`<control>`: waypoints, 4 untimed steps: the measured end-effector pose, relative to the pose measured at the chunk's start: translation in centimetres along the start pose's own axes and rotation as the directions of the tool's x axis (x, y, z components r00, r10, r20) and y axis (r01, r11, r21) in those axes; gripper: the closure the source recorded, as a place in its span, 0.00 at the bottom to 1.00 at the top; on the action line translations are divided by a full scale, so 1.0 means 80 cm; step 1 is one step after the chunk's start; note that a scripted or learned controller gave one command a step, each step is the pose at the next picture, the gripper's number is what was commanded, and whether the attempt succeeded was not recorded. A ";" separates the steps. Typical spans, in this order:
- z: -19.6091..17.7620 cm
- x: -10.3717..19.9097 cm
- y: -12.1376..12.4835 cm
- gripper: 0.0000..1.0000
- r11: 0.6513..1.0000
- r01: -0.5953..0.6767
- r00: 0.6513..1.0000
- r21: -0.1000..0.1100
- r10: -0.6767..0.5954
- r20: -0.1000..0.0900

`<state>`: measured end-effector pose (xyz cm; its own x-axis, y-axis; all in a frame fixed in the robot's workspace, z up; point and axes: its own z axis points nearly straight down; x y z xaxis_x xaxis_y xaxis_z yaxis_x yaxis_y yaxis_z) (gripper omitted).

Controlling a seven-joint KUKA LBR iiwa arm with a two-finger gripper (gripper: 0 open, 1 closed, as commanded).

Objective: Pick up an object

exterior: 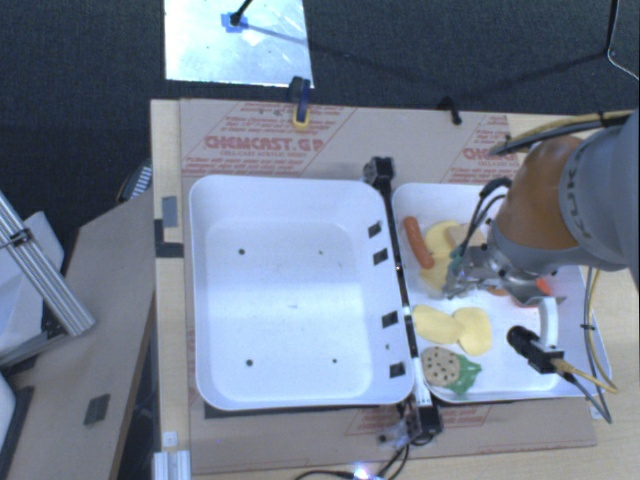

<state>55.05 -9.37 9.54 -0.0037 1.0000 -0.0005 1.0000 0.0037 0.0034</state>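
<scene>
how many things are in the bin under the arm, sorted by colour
Yellow pieces: 3
Red sausage: 1
Brown cookie: 1
Green piece: 1
Total: 6, counting what shows clear of the gripper; more may lie hidden under it.

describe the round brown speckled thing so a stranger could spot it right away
Take the white bin on the view's right, its bottom corner next to the other bin. A round brown speckled disc lies there, beside a green piece. Its neighbours are plain yellow pieces; it alone is brown and dotted.
</scene>
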 end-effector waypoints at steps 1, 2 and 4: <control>0.000 0.000 0.000 0.00 1.000 0.000 1.000 0.000 0.000 0.000; 0.014 0.012 0.059 0.00 1.000 0.003 1.000 -0.002 -0.003 0.000; 0.000 -0.003 0.105 1.00 1.000 0.005 1.000 -0.002 -0.005 0.001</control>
<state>63.42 -9.57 9.59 -0.0085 1.0000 -0.0010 1.0000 0.0085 0.0051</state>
